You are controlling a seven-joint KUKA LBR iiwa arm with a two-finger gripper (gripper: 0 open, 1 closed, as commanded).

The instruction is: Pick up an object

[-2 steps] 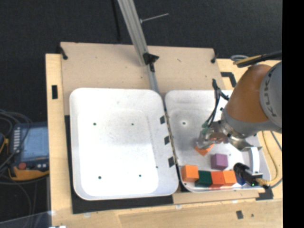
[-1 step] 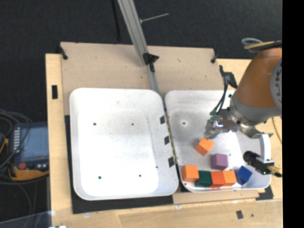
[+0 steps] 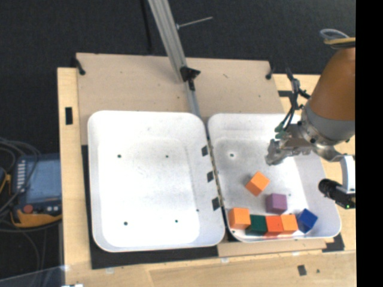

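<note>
While the arm is reaching in over the right bin [image 3: 239, 127], the gripper [image 3: 274, 155] is hanging above that bin's bare floor with nothing visibly between its fingers; how wide they are standing cannot be told. Just below it, an orange cube [image 3: 258, 183] is lying tilted, a purple cube [image 3: 276, 202] beside it. Along the bin's near wall, orange, green and blue blocks [image 3: 272, 223] are crowding together. Beside this bin, the left bin [image 3: 99, 160] is sitting.

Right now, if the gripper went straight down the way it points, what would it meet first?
Most likely the bare floor of the right bin. The gripper hangs above and up-view of the tilted orange cube, apart from it. Depth is hard to judge from this slanted view, so a graze on that cube cannot be ruled out.
</note>
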